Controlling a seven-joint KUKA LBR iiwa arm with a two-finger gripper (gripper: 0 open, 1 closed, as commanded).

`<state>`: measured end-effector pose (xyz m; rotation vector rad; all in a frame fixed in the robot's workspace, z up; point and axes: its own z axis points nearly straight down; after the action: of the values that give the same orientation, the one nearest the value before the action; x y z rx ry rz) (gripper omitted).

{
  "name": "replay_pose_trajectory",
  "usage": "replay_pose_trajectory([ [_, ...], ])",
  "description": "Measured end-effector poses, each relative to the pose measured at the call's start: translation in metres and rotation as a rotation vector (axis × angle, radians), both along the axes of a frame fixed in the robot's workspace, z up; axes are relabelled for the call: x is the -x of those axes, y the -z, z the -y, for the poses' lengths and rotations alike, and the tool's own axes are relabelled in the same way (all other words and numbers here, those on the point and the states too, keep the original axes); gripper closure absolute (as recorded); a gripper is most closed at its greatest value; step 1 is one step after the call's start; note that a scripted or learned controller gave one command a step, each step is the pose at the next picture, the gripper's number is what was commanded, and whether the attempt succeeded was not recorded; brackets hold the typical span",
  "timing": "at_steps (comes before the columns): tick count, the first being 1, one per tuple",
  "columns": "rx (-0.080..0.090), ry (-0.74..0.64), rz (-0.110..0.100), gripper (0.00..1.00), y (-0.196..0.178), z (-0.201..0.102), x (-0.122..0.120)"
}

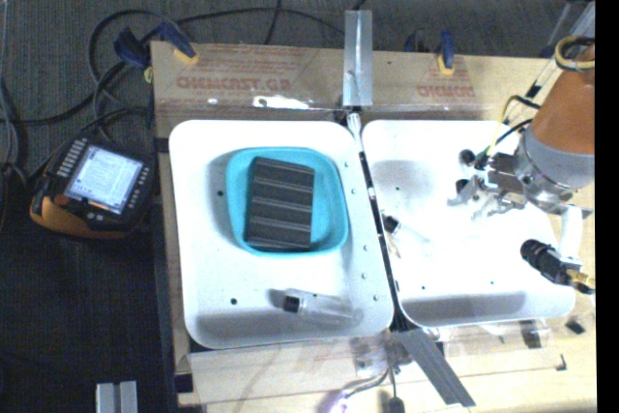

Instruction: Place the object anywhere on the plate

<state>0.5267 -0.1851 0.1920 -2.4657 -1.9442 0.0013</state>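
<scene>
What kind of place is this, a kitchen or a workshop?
Most likely a robotics lab: a robot arm reaches over two white bins, with cables and a handheld control screen lying on the carpet.

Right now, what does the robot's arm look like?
The arm is a fat rounded tube, orange on top and grey lower down. At its end sits a small metal gripper with black knobs and thin wires looping beside it.

a dark ribbed rectangular block (281, 202), possibly a tray, lies flat on the blue plate (332, 208).
</scene>
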Motion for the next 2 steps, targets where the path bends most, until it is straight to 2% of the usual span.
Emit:
replay_pose_trajectory([
  [1,0.000,0.000,0.000,0.00,0.0000,0.0001,0.0000],
  [2,0.000,0.000,0.000,0.00,-0.0001,0.0001,0.0000],
])
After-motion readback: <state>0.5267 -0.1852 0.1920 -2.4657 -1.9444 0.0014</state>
